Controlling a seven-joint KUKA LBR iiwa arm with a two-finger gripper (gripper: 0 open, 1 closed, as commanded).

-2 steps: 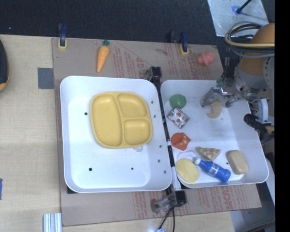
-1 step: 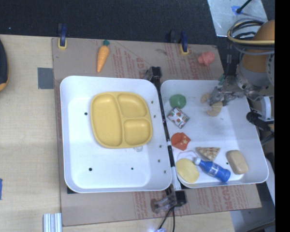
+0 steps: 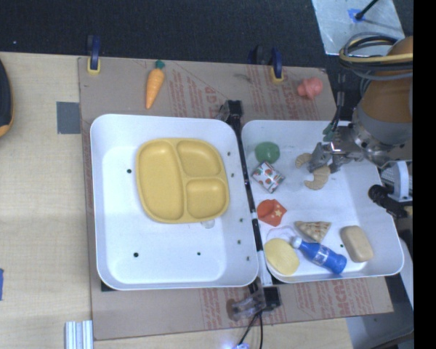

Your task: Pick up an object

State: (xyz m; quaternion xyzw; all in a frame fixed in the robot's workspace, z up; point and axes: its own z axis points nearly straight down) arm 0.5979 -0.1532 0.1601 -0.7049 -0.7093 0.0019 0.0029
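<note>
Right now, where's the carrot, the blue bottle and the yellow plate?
carrot (image 3: 154, 86): camera view, middle of its orange body, on the board above the left bin.
blue bottle (image 3: 323, 256): camera view, middle of its blue body, in the right bin.
yellow plate (image 3: 160, 177): camera view, floor of its big left compartment.

Reaches in from the right edge, arm (image 3: 381, 100) grey with an orange band above the wrist, bent downward toward the left. Carries black cables looped over the top. Ends in a gripper (image 3: 324, 158) pointing down and to the left, held low over the right half of the bench. Fingers small and dark at this angle; their spacing too blurred to judge.
</note>
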